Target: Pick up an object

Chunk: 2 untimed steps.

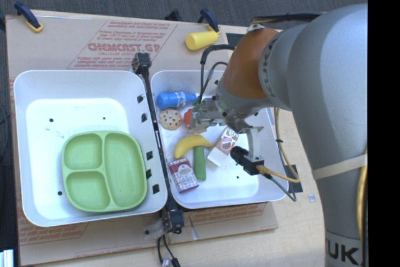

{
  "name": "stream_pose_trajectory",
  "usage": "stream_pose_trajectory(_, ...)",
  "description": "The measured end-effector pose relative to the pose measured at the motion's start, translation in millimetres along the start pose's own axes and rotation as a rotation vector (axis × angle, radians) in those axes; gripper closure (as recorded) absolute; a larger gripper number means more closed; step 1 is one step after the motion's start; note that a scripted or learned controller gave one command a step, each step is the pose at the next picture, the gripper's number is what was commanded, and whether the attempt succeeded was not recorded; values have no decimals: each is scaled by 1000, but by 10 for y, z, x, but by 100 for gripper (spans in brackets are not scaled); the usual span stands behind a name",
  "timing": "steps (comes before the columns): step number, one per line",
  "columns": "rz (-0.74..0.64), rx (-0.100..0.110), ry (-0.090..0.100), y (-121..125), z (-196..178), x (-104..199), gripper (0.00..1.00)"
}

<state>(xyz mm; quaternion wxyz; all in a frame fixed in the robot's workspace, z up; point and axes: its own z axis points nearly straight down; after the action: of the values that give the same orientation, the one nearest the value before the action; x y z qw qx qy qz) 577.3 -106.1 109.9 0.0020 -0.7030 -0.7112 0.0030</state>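
1 board [119, 40] reads "CHEMCAST GP" (red print).

Red print on the cardboard sheet [119, 40] under my bins reads "CHEMCAST GP"; the smaller lines around it are too fine to read. On my base [342, 252] stand the letters "UK".

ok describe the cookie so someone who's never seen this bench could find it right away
Start at the right-hand white bin, the one the grey arm reaches into. Along its left wall, near the far end, lies a blue bottle; the cookie sits just below it in the camera view. It is the only flat, round, tan thing with dark specks, unlike the curved yellow banana lower down.
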Motion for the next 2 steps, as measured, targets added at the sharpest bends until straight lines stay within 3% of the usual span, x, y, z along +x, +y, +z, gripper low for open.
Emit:
stream_pose_trajectory(1,8,-7,1,-521,-1257,-46,100)
stream_pose_trajectory(2,8,-6,1,-522,-1252,-44,0)
